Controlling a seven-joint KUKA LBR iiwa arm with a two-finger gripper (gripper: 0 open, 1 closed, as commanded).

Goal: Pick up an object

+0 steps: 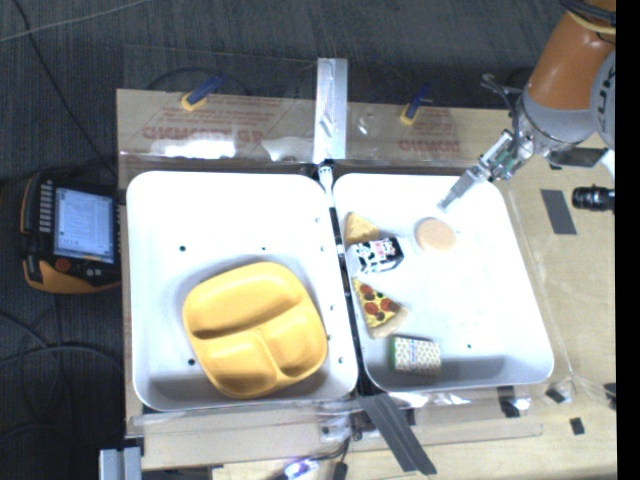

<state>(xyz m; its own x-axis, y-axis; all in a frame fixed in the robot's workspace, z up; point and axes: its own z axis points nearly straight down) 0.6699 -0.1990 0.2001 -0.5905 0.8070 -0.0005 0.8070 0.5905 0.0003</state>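
Two white bins side by side on the worktop [560, 268]. One arm [565, 73], grey with an orange band, enters from the upper right. Gripper [448, 200] sits over the upper part of the right bin [520, 298], pointing down and left; whether anything is between its tips cannot be told at this size, and its opening cannot be told either.

Right bin, count 5 loose items:
- 1 round tan disc [435, 234], just below the gripper tip, slightly left; apart from it as far as can be seen.
- 1 yellow wedge [360, 229], left of the gripper and a little lower, against the divider side.
- 1 black-and-white patterned piece [378, 254], touching the wedge's lower edge.
- 1 pizza slice toy [378, 308], further below and left of the gripper.
- 1 green-and-white block [416, 353], lowest item, well below the gripper.

Left bin [160, 268], count 1: yellow divided tray [255, 326], far left and below the gripper.

Outside the bins: 1 handheld pendant with screen [72, 230], far left.
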